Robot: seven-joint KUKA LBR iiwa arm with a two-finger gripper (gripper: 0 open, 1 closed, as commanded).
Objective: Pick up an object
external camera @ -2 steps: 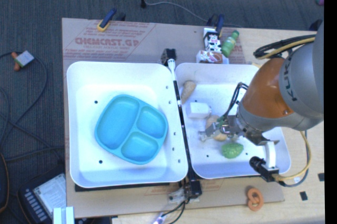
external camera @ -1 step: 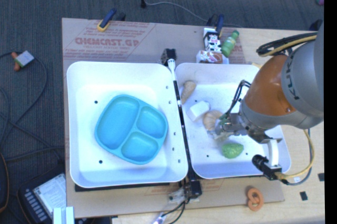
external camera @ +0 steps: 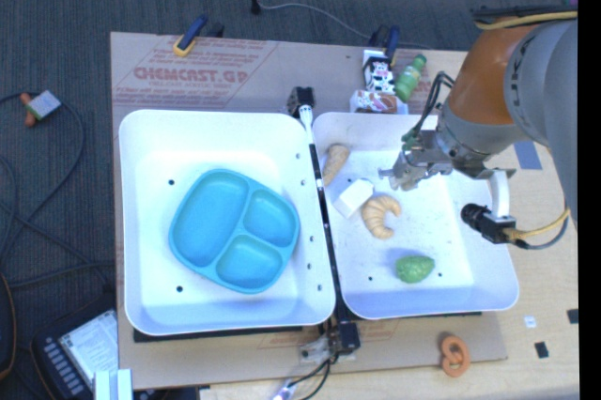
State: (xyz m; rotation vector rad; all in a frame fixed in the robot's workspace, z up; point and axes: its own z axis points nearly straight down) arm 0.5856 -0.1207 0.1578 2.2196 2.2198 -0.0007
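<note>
In the right bin (external camera: 488,290) lie a tan croissant (external camera: 379,214), a white block (external camera: 354,197), a pale bread stick (external camera: 334,162) by the left wall, and a green leafy lump (external camera: 414,269) near the front. My gripper (external camera: 402,176) hangs over the bin's back middle, just right of and above the croissant, fingers pointing down and left. Nothing shows between the fingers. The left bin (external camera: 150,145) holds a blue divided plate (external camera: 235,229).
Behind the right bin stand a small printed box (external camera: 377,86) and a green bottle (external camera: 408,77). A black clamp (external camera: 301,100) sits between the bins at the back. An orange ring (external camera: 454,354) lies on the cardboard in front. The arm fills the bin's right rear.
</note>
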